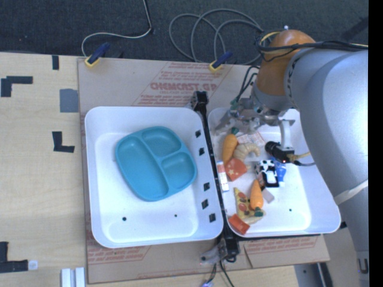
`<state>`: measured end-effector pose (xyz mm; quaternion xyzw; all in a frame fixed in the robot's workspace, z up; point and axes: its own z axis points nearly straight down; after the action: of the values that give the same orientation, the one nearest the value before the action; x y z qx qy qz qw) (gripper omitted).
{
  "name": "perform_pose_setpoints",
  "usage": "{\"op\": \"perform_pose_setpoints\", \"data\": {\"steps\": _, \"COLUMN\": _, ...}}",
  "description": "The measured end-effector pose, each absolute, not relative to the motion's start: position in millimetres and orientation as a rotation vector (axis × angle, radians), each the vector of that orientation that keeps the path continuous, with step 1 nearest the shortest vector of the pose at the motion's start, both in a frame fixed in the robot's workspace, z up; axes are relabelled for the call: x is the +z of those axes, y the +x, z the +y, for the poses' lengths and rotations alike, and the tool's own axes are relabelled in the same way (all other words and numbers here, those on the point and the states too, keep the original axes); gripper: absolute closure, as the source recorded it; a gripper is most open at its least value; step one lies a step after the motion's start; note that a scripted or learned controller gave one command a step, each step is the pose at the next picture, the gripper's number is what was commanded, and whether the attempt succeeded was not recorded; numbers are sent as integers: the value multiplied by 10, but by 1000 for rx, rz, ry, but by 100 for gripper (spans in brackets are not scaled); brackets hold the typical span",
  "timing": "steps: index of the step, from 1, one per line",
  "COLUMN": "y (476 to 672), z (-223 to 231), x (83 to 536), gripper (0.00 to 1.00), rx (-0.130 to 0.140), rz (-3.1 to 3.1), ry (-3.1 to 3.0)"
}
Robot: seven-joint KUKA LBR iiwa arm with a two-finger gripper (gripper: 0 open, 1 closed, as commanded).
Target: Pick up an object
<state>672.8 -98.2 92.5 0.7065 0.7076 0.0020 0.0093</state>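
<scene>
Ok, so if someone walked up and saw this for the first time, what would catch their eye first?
Probably the big blue divided plate, lying alone in the left bin. Next, the bulky grey arm with its orange band, reaching in from the right over the right bin. Under it sits a jumble of small toy food, among it two orange carrots.

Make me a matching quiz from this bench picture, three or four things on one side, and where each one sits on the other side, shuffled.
Things:
1. blue divided plate
2. pizza slice toy
3. blue clamp
4. yellow clamp

Places:
A. board's far edge, above the left bin
B. left bin
C. near part of the right bin
D. board's far edge, above the gap between the bins

Pairs: 1-B, 2-C, 3-D, 4-A
</scene>
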Motion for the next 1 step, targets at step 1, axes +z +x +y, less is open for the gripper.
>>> {"op": "perform_pose_setpoints", "data": {"steps": 1, "y": 6728, "z": -982, "x": 925, "gripper": 0, "rx": 6, "rz": 2210, "ry": 2207}}
